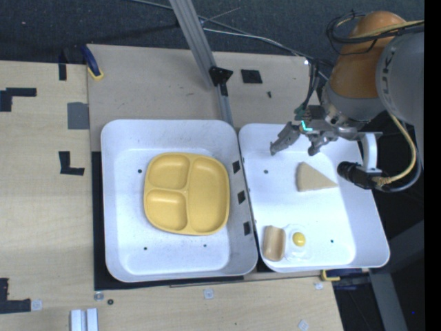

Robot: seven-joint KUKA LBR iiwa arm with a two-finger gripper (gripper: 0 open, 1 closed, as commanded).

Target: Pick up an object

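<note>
A yellow divided plate (187,192) sits mid left bin (117,205), margins free all round. In the right bin (358,243), a bread slice (273,243) and fried egg (298,241) hug the near rim; a beige wedge (314,178) lies under the gripper (299,145), fingers apart, holding nothing.
</note>
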